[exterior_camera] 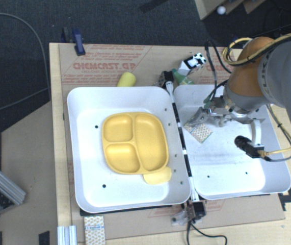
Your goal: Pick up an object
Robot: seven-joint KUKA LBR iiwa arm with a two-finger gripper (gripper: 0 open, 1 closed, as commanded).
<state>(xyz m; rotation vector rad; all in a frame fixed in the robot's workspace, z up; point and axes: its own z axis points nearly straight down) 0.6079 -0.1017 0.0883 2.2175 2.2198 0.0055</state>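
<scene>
Two white bins: the left bin point(79, 137) holds one yellow divided plate point(135, 142). My claw point(209, 117) hovers right of that plate, above one checkered packet point(200, 132); its finger state is indeterminable.

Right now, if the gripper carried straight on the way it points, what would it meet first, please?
Probably the small patterned packet lying in the right bin: the gripper points down-left, just above it. Depth is hard to judge.

The scene is viewed from a single fixed camera set above the counter point(58, 137), angled down at a slant. Both white bins are taken in whole: the left bin point(84, 188) toward nine o'clock, the right bin point(227, 188) toward three o'clock. The arm point(283, 70) is seen entering from three o'clock. The framing is moderately close.
</scene>
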